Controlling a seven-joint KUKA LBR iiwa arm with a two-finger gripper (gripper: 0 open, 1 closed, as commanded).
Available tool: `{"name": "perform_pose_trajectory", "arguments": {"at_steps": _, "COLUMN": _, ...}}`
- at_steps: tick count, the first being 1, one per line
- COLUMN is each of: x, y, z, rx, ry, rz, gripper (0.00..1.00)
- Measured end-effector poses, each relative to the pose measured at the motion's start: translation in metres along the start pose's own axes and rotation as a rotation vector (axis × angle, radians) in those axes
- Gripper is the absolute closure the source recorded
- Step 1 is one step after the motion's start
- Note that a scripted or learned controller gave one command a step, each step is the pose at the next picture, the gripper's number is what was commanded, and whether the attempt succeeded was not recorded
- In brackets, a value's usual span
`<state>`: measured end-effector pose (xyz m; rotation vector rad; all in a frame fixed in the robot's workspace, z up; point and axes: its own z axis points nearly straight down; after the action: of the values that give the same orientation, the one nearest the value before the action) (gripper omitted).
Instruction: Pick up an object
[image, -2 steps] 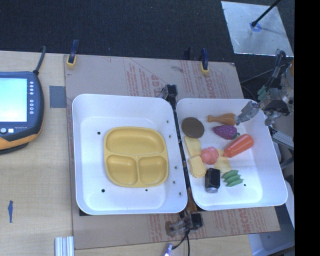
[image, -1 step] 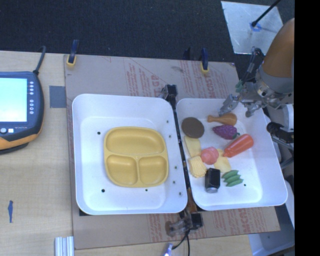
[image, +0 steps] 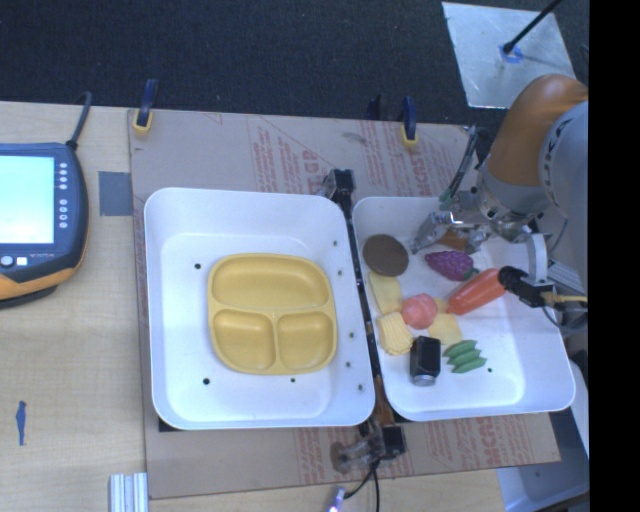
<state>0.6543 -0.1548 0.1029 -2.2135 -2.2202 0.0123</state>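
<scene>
Gripper (image: 447, 228): over the right bin's (image: 520, 390) far edge; cannot tell its state.
Nearest object: purple piece (image: 449, 264), just below-right of the tips.
Long axis: roughly sideways across the view.
Carrot (image: 476, 291): farther, beyond it.

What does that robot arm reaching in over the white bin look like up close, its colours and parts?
The arm is bulky and rounded, grey, with a broad orange band near the wrist. At its end sits a small metallic gripper of silvery parts, with thin dark cables or rods running up beside it. A black fitting with a light-coloured lead sticks out below the wrist.
</scene>
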Motion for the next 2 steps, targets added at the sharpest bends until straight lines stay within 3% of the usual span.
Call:
{"name": "perform_pose_trajectory", "arguments": {"at_steps": 1, "x": -0.028, "y": 0.000, "z": 0.012, "rx": 0.002, "ry": 0.003, "rz": 0.002, "gripper": 0.00}}
{"name": "perform_pose_trajectory", "arguments": {"at_steps": 2, "x": 0.015, "y": 0.000, "z": 0.012, "rx": 0.000, "ry": 0.001, "rz": -0.001, "gripper": 0.00}}
